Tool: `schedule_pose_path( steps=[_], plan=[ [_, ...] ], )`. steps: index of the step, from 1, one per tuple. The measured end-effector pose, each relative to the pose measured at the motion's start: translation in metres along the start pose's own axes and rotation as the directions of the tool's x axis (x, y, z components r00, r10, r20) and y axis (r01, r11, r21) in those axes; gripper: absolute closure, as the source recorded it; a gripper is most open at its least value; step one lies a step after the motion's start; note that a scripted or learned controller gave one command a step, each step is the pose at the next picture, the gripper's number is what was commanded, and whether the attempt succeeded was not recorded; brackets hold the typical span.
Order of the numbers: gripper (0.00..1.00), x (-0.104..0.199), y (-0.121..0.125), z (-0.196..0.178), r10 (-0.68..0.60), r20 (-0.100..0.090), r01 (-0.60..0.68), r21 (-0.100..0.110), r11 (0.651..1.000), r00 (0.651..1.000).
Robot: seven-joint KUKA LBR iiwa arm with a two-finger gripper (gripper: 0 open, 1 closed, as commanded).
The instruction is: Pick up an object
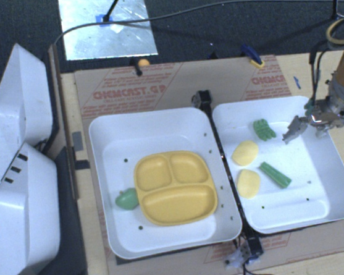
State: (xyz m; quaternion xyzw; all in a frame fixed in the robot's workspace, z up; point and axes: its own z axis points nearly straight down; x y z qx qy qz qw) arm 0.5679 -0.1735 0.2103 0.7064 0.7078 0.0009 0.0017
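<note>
White plastic forms both bins on the surface [122,84]: the left bin [111,172] holds a yellow divided tray [175,186] with a small green piece [127,199] touching its left edge, and the right bin [334,188] holds two pale yellow pieces [245,153] [248,182], a ridged green piece [264,129] at the far side and a green stick [275,174] nearer. Reaching in from the right, the claw [305,128] hangs over the right bin's far right part with its fingers spread apart and nothing between them, well apart from the green stick and right of the ridged green piece.
</note>
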Motion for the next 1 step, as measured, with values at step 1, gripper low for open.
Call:
schedule_pose_path(
  steps=[1],
  plan=[
    [0.0,-0.0133,0.063,-0.013,0.0,0.0,0.0,0.001,1.0,1.0]
  ],
)
